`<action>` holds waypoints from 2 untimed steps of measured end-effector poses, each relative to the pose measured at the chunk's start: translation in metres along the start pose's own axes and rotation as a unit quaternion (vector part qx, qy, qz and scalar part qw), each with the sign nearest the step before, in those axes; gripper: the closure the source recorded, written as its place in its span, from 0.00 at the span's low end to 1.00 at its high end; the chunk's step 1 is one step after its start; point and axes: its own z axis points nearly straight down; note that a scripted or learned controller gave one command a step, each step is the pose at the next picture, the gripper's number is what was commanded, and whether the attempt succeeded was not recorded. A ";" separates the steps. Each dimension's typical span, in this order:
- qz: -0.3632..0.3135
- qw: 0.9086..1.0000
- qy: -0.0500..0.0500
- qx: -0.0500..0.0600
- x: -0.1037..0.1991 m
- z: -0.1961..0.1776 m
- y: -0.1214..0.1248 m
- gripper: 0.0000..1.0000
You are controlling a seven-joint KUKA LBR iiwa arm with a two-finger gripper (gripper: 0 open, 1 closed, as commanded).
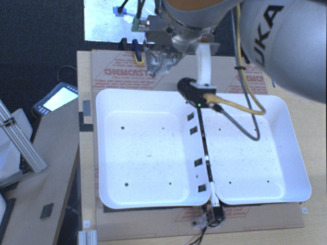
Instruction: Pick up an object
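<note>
Hovering at twelve o'clock beyond the left bin (110, 137), the gripper (159, 65) looks blurred; its jaw state I cannot tell.

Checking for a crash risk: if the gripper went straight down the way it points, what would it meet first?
Probably the cardboard sheet behind the left bin, or that bin's back rim. The gripper hangs near that edge, but depth is unclear from this slanted view.

Robotics lab: grey KUKA arm (286, 40) over two shallow white plastic bins (140, 152), cabled black sensor (194, 92), wooden bench (51, 137).
</note>
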 end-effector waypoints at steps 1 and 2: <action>0.000 1.000 -0.002 0.004 0.003 -0.040 -0.015 1.00; 0.010 1.000 -0.004 0.003 -0.139 -0.073 -0.059 1.00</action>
